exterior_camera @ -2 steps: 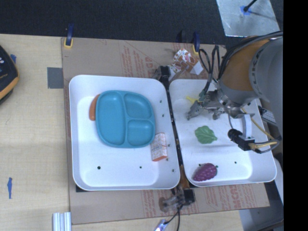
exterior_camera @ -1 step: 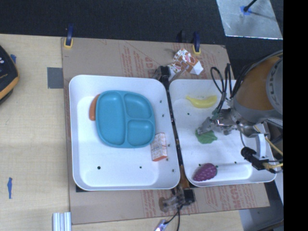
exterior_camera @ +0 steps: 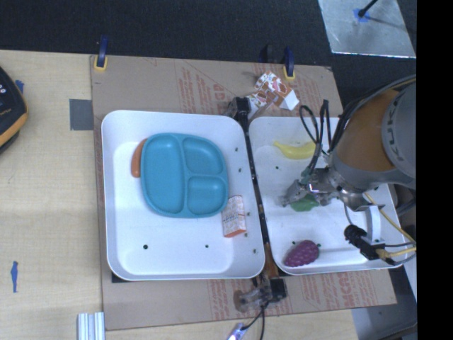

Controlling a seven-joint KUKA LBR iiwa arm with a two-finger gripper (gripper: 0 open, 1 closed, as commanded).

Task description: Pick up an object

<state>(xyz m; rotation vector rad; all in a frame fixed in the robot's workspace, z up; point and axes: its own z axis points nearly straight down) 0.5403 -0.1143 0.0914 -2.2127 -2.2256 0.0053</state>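
Green lump (exterior_camera: 304, 205) lay mid right bin (exterior_camera: 272, 250), touching gripper (exterior_camera: 301, 193). Couldn't tell claw state; metal blurred over it. I judged best approach: descend straight, centre on lump, close slowly, lift only after grip confirmed. Lump looked roundish, long axis unclear. Banana (exterior_camera: 295, 149) near bin's far edge ran across it; purple grapes (exterior_camera: 302, 253) near its front edge.

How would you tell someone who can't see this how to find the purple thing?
Start at the right-hand white bin, the one where the robot arm reaches in. Go to its near edge, toward the bottom of the picture, below the gripper and a green object. There lies the purple bunch of grapes, the only purple, bumpy thing; the banana at the bin's far end is yellow.
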